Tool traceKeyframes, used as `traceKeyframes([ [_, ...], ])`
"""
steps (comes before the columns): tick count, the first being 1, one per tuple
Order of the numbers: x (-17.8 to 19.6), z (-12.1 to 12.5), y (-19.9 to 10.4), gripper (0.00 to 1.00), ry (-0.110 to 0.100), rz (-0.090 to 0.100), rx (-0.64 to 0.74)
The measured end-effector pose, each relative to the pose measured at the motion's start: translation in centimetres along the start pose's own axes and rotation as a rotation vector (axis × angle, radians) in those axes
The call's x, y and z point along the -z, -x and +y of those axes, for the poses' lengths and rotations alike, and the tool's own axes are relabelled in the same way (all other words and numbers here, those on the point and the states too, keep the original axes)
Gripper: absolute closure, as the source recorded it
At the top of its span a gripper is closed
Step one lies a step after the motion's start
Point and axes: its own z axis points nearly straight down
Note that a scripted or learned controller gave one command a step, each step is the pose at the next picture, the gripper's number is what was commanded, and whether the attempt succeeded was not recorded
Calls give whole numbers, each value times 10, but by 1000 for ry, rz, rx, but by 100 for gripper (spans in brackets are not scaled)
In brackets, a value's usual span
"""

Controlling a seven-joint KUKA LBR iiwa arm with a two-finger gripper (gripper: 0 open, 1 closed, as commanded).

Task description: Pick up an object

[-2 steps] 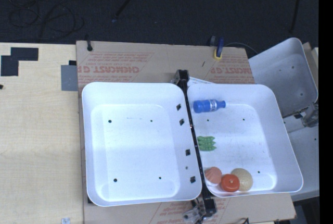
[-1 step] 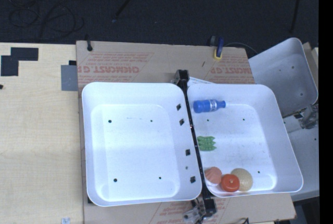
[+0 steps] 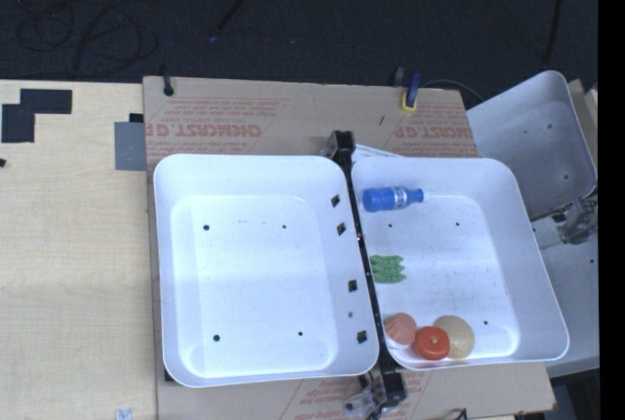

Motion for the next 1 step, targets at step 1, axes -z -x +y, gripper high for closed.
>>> traceKeyframes([
  [1,-2,0,0,100,0,0,-1],
])
